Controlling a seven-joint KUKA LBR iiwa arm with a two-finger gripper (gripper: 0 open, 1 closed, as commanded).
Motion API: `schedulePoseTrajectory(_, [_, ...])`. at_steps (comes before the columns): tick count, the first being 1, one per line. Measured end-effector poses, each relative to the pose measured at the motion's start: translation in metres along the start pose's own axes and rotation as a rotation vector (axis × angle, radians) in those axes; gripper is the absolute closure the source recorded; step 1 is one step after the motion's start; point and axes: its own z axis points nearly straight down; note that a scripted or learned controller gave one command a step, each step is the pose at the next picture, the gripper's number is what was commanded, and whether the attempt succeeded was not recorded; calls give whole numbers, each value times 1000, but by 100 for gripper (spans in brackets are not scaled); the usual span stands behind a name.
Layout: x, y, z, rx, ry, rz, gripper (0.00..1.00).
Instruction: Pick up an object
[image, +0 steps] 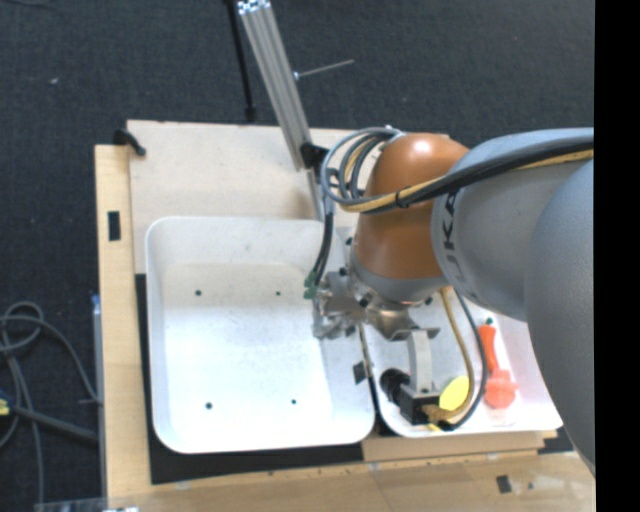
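Note:
My gripper (342, 322) hangs over the inner edge of the left bin (170, 300), where the two bins meet. The orange-banded wrist and the grey arm above it cover most of the right bin (530, 400). An orange-red tool with a handle (495, 368) lies in the right bin, close to the arm's lower edge. A small yellow rounded thing (456, 392) sits just left of it, partly hidden. Nothing can be made out between the gripper's tips from this angle.
The left bin's floor shows just a few tiny dark dots. A slanted metal rail (280, 85) rises at the back of the bench. Loose cables (30, 340) lie on the dark floor left of the bench.

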Motion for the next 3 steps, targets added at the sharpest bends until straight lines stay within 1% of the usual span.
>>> schedulePoseTrajectory(1, [3, 8, 6, -3, -2, 2, 100])
schedulePoseTrajectory(2, [1, 5, -15, -6, 0, -1, 100])
schedulePoseTrajectory(3, [1, 4, -13, -3, -1, -1, 0])
